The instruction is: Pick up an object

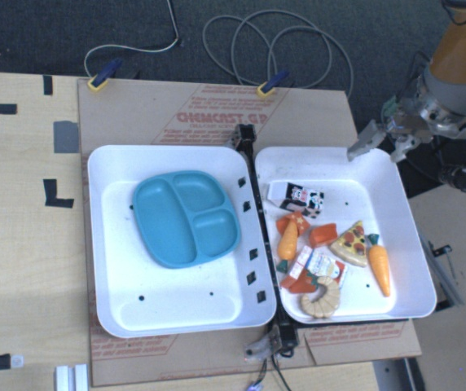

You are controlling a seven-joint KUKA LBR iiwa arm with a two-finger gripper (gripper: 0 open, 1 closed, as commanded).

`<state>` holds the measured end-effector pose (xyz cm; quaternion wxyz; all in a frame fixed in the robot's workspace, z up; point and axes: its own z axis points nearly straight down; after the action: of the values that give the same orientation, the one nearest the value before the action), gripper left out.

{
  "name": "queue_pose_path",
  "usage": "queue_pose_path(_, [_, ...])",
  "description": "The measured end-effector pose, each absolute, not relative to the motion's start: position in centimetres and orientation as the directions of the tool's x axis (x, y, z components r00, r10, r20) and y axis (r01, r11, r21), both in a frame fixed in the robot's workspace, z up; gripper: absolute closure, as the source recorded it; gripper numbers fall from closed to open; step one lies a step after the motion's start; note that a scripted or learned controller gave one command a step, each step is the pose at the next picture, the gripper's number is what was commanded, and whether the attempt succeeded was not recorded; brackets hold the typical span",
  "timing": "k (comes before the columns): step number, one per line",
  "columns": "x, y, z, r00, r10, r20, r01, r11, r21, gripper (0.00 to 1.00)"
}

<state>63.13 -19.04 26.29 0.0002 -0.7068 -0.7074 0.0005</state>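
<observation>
Two shallow white bins side by side on the tabletop; left bin holds a blue divided plate, lying flat toward its middle; right bin holds a heap of toy food toward its near edge. Contents of the right bin: black-and-white carton nearest the far edge; small orange carrot just beside the divider between the bins; red piece next to it; pizza slice to its right; larger carrot close to the right wall, pointing toward the near edge; white-and-red packets and what may be a tan cookie or shell, blurred, at the near edge. Gripper at the far right corner of the right bin, above its rim, apart from every item; nothing between its fingers; whether spread or pressed together cannot be told. Cables coiled beyond the tabletop's far edge.
</observation>
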Motion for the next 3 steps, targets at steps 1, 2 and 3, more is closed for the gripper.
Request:
queue_pose_path(1, [65.0, -14.4, 15.6, -0.002, 1.0, 0.001, 1.0, 0.002, -0.004, 0.0])
queue_pose_path(2, [62.8, -12.5, 11.1, 0.0, 1.0, -0.003, 1.0, 0.0, 0.02, 0.0])
queue_pose_path(3, [63.0, -12.2, 10.7, 0.0, 1.0, -0.002, 1.0, 0.0, 0.021, 0.0])
